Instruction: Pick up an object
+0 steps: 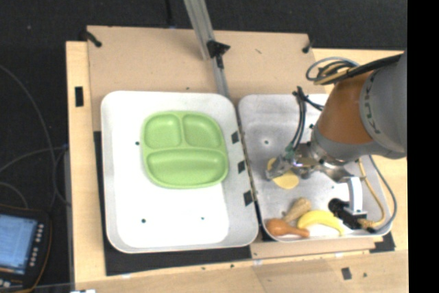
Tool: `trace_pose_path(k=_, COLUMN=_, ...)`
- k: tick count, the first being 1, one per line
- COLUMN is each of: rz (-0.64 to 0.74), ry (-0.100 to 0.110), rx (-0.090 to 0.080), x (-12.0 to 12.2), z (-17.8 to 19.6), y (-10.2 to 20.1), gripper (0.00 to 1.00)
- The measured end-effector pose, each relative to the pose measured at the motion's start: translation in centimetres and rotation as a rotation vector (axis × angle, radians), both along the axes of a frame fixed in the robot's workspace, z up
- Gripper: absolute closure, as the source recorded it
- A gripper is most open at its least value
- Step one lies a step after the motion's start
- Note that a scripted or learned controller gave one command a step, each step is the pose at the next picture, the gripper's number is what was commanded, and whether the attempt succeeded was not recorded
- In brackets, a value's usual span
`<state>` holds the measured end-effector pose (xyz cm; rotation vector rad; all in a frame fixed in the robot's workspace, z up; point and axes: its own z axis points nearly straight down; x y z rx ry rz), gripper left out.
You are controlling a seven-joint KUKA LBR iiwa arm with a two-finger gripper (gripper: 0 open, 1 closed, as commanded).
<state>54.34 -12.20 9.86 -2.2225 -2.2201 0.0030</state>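
Observation:
The right bin (264, 123) holds several small toy foods: a pale yellow round piece (287, 181), a tan piece (297, 208), a yellow banana (319, 219) and an orange carrot-like piece (287, 228). My gripper (288, 162) reaches down into this bin from the right, just above and touching the area of the pale yellow piece. The grey arm with its orange band (346, 116) hangs over the bin's right half and hides what lies under it. The fingers are too small and dark to read.
The left bin (123, 216) carries a green divided plate (184, 149) in its upper middle. A metal pole (199, 10) slants up from between the bins. Cables loop beside the arm at the right bin's edge (374, 213).

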Motion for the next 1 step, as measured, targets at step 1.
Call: trace_pose_path(k=1, rz=-0.007, ry=-0.006, rx=0.000, x=0.16, z=1.33, y=-0.13, gripper=1.00)
